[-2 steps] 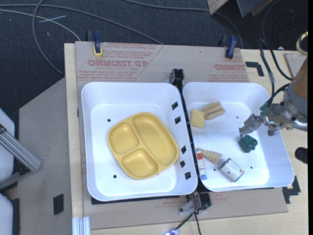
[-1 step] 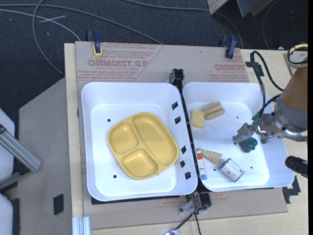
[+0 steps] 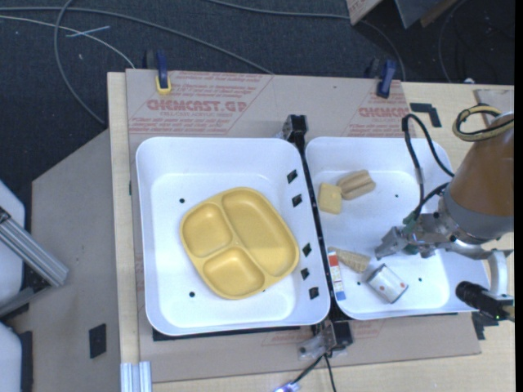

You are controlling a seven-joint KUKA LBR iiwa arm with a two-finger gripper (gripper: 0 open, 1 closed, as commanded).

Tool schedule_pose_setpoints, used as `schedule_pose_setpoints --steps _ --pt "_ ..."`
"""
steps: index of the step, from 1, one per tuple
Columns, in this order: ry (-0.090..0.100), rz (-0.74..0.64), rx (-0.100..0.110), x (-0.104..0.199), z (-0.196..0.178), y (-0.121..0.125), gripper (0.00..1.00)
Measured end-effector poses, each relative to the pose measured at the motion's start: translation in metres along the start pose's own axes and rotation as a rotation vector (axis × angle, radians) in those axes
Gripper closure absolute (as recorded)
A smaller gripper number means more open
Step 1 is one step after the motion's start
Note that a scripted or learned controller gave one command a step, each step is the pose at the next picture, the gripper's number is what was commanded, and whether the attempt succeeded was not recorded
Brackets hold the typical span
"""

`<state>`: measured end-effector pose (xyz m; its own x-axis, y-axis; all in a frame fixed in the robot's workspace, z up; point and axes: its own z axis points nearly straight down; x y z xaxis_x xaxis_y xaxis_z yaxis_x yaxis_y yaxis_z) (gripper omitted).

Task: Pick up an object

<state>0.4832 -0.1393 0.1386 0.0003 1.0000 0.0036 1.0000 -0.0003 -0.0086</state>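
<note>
I see the gripper (image 3: 394, 244) low in the right bin (image 3: 433, 300), just above the small silver cylinder (image 3: 386, 283) near the lower rim; I cannot tell its fingers' state. Open white floor lies at upper right.

Yellow tray (image 3: 238, 241) with three hollows, flat in the left bin, turned a bit askew, near the middle. Tan block (image 3: 356, 184) in the right bin, near the top, lying on its side. Small yellow cube (image 3: 329, 198) touching its lower left end. Pale ridged piece (image 3: 353, 260) lower down, close to the bin's left wall. Silver can (image 3: 386, 283) just beside it, on its side, near the bottom edge. Thin white stick with a red mark (image 3: 334, 273) along the left wall.
</note>
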Motion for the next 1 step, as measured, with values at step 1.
schedule_pose_setpoints --steps 1 --pt "0.0 0.0 -0.001 0.0007 0.0529 -0.001 0.0"
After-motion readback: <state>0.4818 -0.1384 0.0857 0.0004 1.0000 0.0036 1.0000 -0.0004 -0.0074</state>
